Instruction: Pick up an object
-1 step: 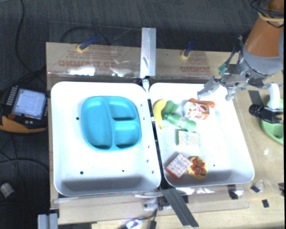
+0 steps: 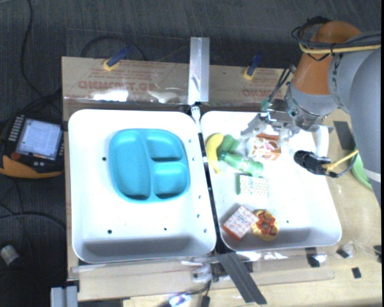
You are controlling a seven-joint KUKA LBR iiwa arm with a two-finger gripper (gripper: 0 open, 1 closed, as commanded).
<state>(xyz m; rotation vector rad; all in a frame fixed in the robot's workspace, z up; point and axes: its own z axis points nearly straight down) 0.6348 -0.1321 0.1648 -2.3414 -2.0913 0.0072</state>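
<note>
hovering low over the right bin at its 1 o'clock corner, gripper just above a red-and-white carton; cannot tell its opening. probably lined up to descend there, away from banana and green bottle.

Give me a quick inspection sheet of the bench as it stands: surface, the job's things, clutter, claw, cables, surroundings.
Surface: two white bins side by side, left bin and right bin.
Job's things: in the right bin, banana, green bottle, orange-and-white carton, pale green packet, red-and-tan box, red snack bag.
Clutter: blue divided tray in the left bin.
Claw: claw over the right bin's far edge, above the carton.
Cables: black cable on the floor, far left.
Surroundings: handheld screen unit left of the bench.
</note>
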